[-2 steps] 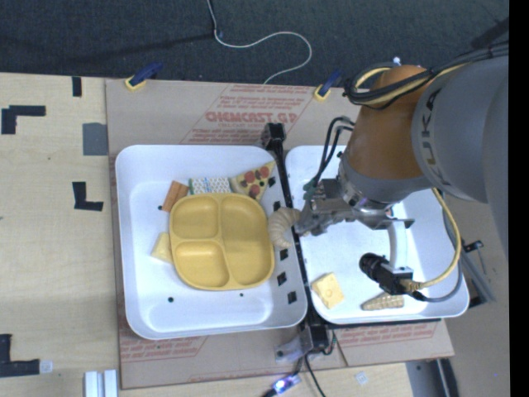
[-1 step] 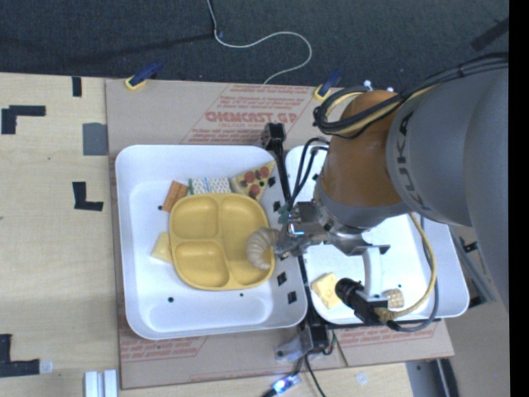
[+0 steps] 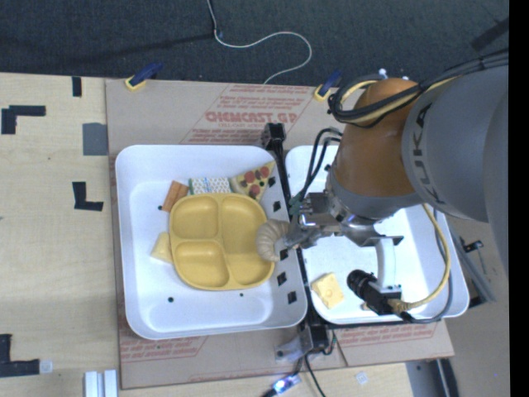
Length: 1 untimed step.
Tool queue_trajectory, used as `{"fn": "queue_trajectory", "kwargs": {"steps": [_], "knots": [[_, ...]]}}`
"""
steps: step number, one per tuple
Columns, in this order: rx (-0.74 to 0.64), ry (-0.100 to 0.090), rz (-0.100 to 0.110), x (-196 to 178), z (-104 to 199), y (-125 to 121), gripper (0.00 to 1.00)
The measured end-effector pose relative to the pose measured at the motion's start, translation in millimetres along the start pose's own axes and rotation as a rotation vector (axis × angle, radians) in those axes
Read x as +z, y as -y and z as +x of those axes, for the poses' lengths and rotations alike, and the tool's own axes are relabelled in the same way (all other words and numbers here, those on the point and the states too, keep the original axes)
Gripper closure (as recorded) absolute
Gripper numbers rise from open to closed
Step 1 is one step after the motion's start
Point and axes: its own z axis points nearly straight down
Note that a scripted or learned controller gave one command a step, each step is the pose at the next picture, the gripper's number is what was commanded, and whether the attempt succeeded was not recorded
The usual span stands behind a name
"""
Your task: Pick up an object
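Observation:
My gripper [image 3: 296, 231] hangs over the divider between the two bins, under the grey arm with its orange band. A beige, fuzzy round object [image 3: 269, 240] sits right at the gripper's left tip, overlapping the right rim of a yellow divided plate [image 3: 216, 240] in the left bin [image 3: 136, 222]. Whether that beige object is gripped or only touched is unclear. Behind the plate lie an orange piece [image 3: 174, 195], a patterned packet [image 3: 208, 185] and a small colourful item [image 3: 254, 179]. A yellow cheese-like block [image 3: 328, 290] rests in the right bin [image 3: 436, 246].
A flat yellow piece [image 3: 159, 248] pokes out from under the plate's left side. The arm's body covers most of the right bin. A white cable [image 3: 264, 44] loops on the dark surface beyond the bench.

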Motion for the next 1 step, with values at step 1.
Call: {"fn": "queue_trajectory", "kwargs": {"steps": [1], "knots": [[0.001,0.001,0.004,20.0,5.9,5.5,1.0]]}}
